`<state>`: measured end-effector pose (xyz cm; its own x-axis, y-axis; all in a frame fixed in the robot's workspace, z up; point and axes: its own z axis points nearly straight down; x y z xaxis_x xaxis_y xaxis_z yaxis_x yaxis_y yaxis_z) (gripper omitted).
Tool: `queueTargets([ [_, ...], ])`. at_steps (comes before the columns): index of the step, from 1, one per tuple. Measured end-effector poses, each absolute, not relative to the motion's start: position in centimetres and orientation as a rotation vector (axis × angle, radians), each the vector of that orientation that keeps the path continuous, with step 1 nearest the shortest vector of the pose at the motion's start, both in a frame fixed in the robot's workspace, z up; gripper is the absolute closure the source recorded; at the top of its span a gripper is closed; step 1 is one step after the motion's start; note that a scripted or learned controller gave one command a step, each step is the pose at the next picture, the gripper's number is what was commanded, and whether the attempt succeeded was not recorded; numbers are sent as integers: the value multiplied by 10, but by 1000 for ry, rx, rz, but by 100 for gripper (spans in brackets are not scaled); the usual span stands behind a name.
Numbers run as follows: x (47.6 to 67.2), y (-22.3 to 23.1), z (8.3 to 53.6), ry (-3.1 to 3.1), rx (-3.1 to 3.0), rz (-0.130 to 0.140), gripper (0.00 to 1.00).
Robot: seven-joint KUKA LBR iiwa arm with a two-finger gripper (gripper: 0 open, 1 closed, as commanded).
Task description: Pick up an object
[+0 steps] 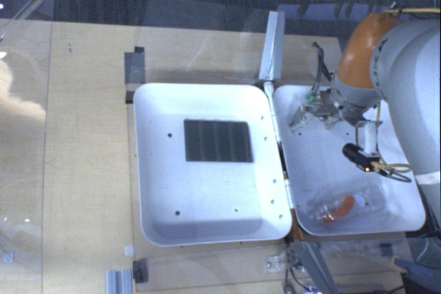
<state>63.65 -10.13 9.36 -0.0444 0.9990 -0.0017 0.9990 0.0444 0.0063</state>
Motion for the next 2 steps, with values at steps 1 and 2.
queueTargets([
  [1,626,-175,193,2165,2266,6,0],
  [2,660,-191,331,2413,1994,7,0],
])
